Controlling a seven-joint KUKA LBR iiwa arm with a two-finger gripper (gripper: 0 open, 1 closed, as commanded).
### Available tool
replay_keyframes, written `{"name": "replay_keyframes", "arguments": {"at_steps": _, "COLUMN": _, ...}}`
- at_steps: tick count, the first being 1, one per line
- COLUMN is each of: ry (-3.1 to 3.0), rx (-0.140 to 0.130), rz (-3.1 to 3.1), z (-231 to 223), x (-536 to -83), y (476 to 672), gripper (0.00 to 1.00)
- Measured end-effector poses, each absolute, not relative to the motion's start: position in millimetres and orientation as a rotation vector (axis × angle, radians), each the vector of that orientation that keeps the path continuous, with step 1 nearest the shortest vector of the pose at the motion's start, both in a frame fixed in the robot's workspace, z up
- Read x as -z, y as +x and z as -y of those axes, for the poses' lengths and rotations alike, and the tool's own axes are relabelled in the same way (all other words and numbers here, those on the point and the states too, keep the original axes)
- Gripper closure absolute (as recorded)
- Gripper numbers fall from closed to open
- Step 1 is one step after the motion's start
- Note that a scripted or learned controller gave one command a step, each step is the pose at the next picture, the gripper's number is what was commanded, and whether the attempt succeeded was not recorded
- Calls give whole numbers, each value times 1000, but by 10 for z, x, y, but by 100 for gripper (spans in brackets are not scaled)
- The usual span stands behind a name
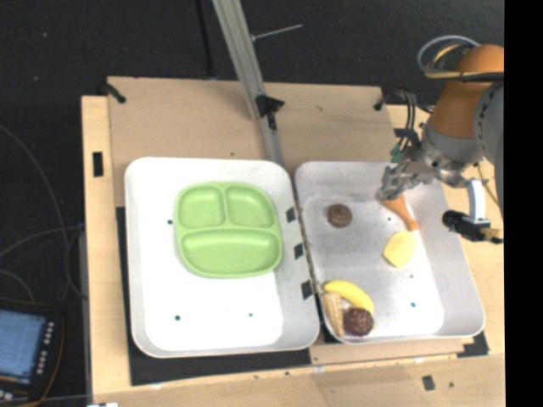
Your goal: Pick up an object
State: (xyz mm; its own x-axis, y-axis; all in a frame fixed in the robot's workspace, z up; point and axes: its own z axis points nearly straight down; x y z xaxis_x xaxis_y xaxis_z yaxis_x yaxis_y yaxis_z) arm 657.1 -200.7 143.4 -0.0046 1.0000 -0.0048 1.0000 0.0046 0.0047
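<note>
The orange carrot (pixel 402 209) lies directly beneath the fingers (pixel 393 186).

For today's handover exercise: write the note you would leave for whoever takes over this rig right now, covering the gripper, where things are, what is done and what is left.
Gripper: low over the right bin's far side, at the top end of the carrot. I cannot tell whether it grips it.
Right bin: brown ball on the left, yellow piece below the carrot, banana and a dark ball in the near left corner.
Left bin: green tray.
Done: arm is at the carrot.
Left: confirm a grip and lift; nothing is visibly picked up yet.
</note>
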Motion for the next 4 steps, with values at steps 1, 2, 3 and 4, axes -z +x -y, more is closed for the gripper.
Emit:
{"name": "replay_keyframes", "arguments": {"at_steps": 1, "ry": 2217, "rx": -4, "rz": -2217, "z": 1998, "x": -1913, "y": 6512, "gripper": 100}}
{"name": "replay_keyframes", "arguments": {"at_steps": 2, "ry": 2215, "rx": -4, "rz": -2220, "z": 2017, "x": -2269, "y": 6520, "gripper": 100}}
{"name": "replay_keyframes", "arguments": {"at_steps": 3, "ry": 2216, "rx": -1, "rz": -2226, "z": 1625, "x": -2361, "y": 6316, "gripper": 100}}
{"name": "replay_keyframes", "arguments": {"at_steps": 4, "ry": 2215, "rx": -1, "rz": -2229, "z": 1094, "x": -2354, "y": 6045, "gripper": 100}}
